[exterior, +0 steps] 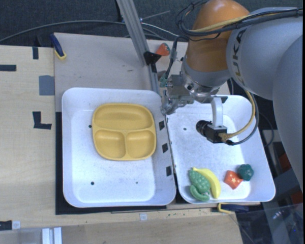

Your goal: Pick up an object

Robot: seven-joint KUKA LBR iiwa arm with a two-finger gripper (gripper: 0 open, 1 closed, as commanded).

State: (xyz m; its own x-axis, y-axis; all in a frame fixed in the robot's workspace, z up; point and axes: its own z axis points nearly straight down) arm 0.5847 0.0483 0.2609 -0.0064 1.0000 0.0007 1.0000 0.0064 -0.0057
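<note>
The gripper hangs over the far left corner of the right bin, close to the wall that it shares with the left bin. Whether it is released or clenched cannot be told from this angle; nothing is visible in its grasp. Above it rises the grey arm with its orange band, reaching in from the right, and a black cylindrical part on a cable hangs over the middle of the right bin.

The toys lie well apart from the gripper, along the near edge of the right bin. A yellow banana lies touching a green vegetable toy at the near left corner. To the right of them sit a red strawberry-like toy and, just beside it, a dark green round toy.

In the left bin a yellow three-compartment plate lies flat towards the far side, to the left of the gripper across the shared wall.

A slanted metal pole stands behind the bins.
</note>
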